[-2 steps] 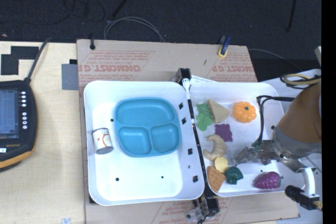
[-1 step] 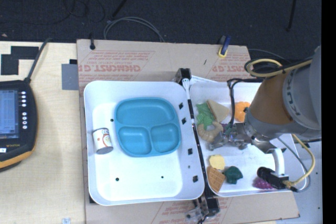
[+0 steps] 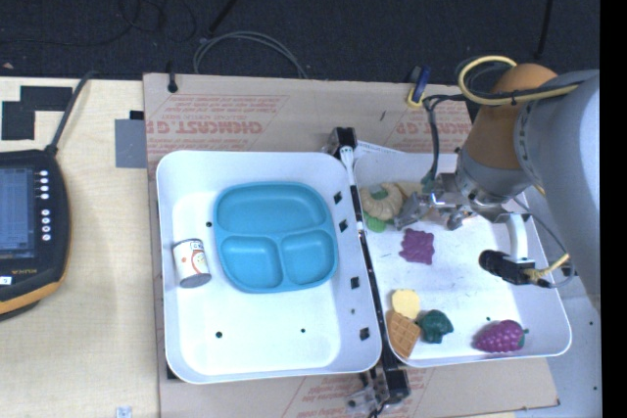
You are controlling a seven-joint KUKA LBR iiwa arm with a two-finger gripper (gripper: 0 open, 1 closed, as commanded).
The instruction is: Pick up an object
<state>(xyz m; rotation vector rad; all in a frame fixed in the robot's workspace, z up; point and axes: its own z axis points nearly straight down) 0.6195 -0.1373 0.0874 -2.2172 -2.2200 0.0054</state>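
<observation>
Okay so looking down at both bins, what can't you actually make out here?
- Gripper: too small and blurred against the arm to tell open or shut.
- Pale toy beside it: partly covered by the gripper, kind unclear.
- Can label: too small to read.
- Right bin: upper right corner hidden by the arm.

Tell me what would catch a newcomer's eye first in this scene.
The big blue divided plate in the middle of the left bin stands out first, with a small can lying just to its left. Next comes the grey and orange arm reaching over the right bin, above a scatter of toy food: a purple piece near the middle and purple grapes at the near right corner.
</observation>
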